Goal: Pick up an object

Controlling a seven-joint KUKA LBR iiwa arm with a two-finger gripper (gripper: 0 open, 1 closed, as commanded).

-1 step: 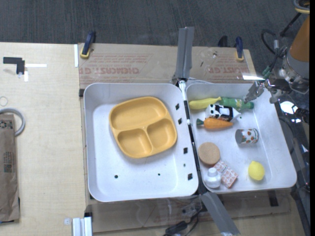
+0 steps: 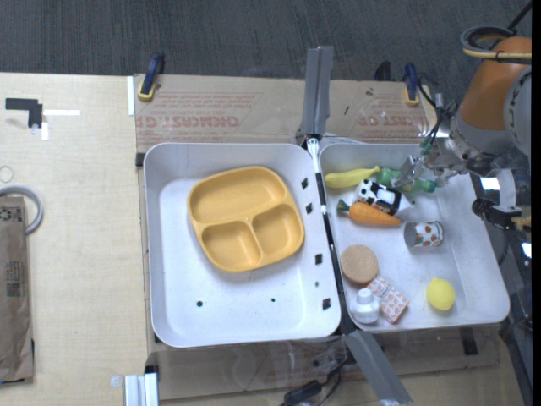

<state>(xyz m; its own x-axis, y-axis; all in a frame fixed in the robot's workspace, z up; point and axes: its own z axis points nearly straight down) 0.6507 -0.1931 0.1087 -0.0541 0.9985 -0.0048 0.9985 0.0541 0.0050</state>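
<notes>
Tool [image 2: 416,174] low over the right bin [image 2: 482,307], just beside the green toy [image 2: 390,176]; its state cannot be told.
The right bin also holds a banana [image 2: 348,177], carrot [image 2: 374,216], and lemon [image 2: 439,294]; the left bin [image 2: 169,311] holds a yellow plate [image 2: 245,217].

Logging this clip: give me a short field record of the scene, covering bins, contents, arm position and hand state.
left bin: holds a yellow divided plate
right bin: banana, cow toy, carrot, can, round cookie, lemon, small white bottle, pink wafer, green item
arm: reaches in from the right, over the right bin's far end
hand: low by the green item and cow toy; finger state unclear
object held: none seen
</notes>
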